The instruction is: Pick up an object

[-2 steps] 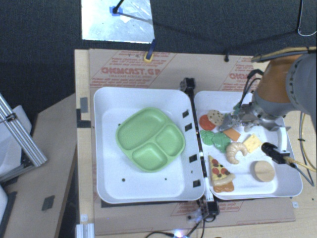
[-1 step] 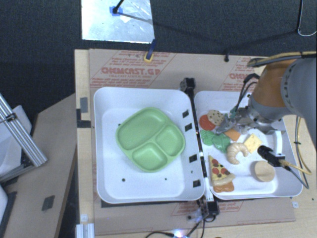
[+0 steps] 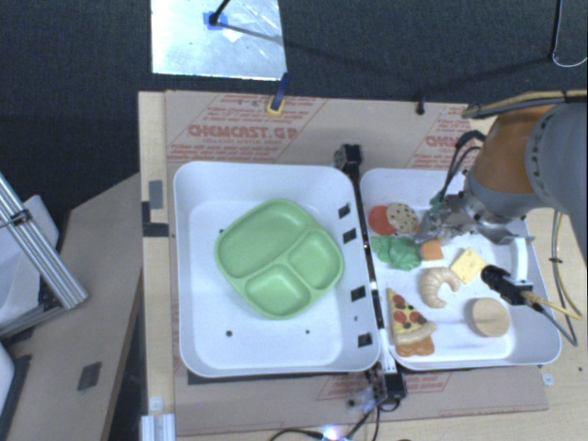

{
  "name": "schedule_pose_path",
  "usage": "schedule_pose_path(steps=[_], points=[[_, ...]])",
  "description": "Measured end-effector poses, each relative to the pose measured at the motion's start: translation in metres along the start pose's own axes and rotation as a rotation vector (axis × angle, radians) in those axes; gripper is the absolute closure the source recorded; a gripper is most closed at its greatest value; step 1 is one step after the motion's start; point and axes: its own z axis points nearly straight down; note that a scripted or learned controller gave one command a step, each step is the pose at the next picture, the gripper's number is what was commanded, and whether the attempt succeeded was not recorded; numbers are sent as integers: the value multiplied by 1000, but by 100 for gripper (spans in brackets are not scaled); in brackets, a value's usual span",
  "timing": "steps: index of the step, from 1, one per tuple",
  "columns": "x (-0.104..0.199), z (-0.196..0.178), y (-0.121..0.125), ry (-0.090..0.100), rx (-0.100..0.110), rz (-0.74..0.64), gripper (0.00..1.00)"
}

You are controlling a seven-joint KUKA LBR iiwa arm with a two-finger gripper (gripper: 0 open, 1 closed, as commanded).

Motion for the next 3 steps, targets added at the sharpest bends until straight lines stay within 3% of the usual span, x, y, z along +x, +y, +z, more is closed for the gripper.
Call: schedule_pose_path(steps=[2, 3], points=[[-3, -111, 9, -1, -2, -5, 100], [-3, -129, 11, 0, 1, -5, 100]])
